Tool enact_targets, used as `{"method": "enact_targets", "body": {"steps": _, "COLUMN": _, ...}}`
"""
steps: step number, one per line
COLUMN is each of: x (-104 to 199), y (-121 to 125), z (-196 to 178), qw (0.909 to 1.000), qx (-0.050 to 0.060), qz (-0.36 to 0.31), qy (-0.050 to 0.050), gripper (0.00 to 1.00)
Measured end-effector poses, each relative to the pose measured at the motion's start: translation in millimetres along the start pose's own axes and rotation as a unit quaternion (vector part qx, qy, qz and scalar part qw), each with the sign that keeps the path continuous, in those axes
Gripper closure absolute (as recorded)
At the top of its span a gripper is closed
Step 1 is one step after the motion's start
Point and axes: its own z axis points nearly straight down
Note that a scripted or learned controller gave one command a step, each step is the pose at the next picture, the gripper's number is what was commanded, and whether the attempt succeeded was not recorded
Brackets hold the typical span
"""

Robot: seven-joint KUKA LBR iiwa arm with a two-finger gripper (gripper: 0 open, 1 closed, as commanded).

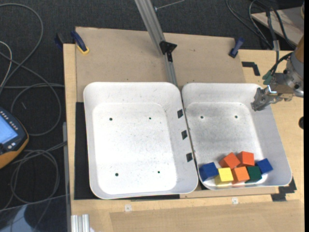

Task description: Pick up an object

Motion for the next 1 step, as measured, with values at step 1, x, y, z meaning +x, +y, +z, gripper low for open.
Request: {"method": "enact_targets", "body": {"steps": 1, "x": 42.1, "y": 6.4, "z": 10.9, "qw": 1.0000, "qx": 0.005, "qz": -0.002, "qy": 0.002, "gripper": 1.00}}
